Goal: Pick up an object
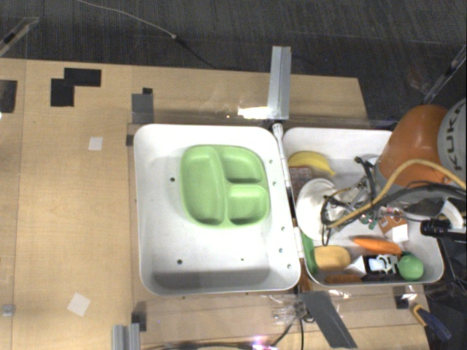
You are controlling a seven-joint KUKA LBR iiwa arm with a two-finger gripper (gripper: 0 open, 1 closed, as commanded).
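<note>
inside left bin [157,195]: green tray [222,184]

Left bin roomy, right bin jammed.
We see open floor all round the green tray [222,184] in the left bin [157,268]. In the right bin [343,132], arm and cables [379,195] cover the middle; banana [312,162], carrot [376,244] and green ball [411,267] crowd the walls.
</note>
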